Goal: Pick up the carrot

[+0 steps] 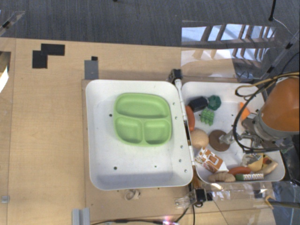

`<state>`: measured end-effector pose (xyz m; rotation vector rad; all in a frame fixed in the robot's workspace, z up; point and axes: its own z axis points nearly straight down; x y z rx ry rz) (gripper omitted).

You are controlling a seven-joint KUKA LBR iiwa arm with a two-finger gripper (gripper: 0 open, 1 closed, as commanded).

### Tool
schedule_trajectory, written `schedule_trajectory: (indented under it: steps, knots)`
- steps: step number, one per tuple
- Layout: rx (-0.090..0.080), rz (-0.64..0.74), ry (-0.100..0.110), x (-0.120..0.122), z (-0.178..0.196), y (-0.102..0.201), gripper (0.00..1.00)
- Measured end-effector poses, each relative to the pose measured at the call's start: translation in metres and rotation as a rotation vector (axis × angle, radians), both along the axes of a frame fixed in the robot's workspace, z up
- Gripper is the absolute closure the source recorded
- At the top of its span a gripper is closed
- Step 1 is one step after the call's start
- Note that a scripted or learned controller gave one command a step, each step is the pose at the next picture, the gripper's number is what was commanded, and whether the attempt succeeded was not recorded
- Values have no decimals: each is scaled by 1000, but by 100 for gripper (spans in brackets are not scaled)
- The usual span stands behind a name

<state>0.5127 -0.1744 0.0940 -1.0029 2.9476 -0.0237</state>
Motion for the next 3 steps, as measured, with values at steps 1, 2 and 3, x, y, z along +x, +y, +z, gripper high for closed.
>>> schedule_trajectory:
  steps: [1,2,3]
  knots:
    - [9,-233,2,65,-1,-32,0]
    - [10,-286,2,36,-1,-31,0]
    - [-1,-73,-6,-4,1,-12,0]
